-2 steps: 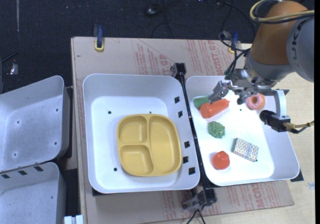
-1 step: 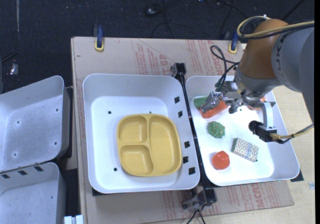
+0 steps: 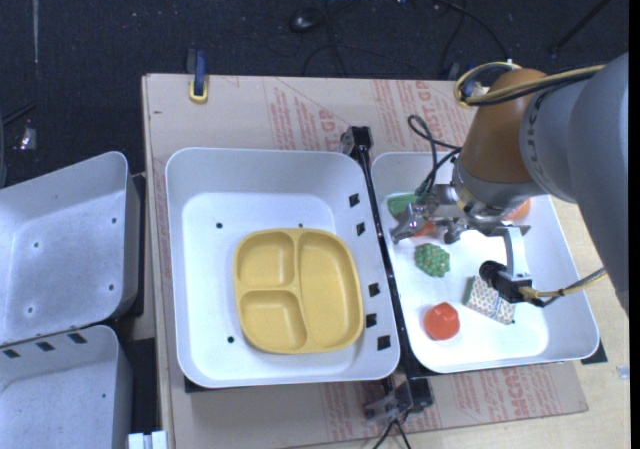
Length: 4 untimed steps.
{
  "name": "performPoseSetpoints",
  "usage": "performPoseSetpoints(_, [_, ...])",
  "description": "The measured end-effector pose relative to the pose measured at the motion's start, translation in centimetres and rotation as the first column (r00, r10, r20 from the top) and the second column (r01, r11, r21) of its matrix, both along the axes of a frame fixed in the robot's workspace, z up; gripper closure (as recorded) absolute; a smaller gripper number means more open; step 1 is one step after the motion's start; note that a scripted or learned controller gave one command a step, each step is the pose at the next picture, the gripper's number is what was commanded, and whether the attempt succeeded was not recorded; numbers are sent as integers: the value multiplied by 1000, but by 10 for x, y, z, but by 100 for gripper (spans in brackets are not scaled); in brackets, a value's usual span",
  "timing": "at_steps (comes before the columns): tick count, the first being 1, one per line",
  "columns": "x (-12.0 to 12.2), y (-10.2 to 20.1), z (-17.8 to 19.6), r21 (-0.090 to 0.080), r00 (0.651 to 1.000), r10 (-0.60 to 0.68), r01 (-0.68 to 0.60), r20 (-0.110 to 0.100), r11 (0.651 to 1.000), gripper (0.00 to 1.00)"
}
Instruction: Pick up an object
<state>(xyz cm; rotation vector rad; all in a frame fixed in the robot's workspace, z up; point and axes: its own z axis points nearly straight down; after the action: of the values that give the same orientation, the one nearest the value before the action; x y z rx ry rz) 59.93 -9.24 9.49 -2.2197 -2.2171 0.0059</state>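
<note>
In the right bin (image 3: 560,337) lie several small objects. A green bumpy object (image 3: 432,259) sits near the middle, a red rounded one (image 3: 441,321) toward the front, and a speckled block (image 3: 489,300) to its right. Another green item (image 3: 401,203) lies by the bin's left wall, partly under the arm. My gripper (image 3: 426,226) hangs low over the bin's upper left part, just above the green bumpy object and beside a small red-orange piece (image 3: 424,231). Nothing is clearly held. An orange object (image 3: 520,207) peeks out behind the wrist.
The left bin (image 3: 200,237) holds a yellow divided plate (image 3: 298,289). A black divider (image 3: 380,237) runs between the bins. The arm's orange band (image 3: 500,137) and grey body cover the right bin's back right. White trays (image 3: 60,237) stand off the bench to the left.
</note>
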Motion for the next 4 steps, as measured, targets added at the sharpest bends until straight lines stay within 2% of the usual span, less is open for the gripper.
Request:
performPoseSetpoints(1, [2, 0, 14, 0, 1000, -1, 1, 6, 1000, 100])
performPoseSetpoints(2, [1, -9, 62, -2, 1000, 0, 0, 11, 1000, 100])
performPoseSetpoints(3, [2, -5, 125, -2, 1000, 4, -4, 13, 1000, 100])
performPoseSetpoints(4, [3, -5, 130, -1, 1000, 3, -3, 8, 1000, 100])
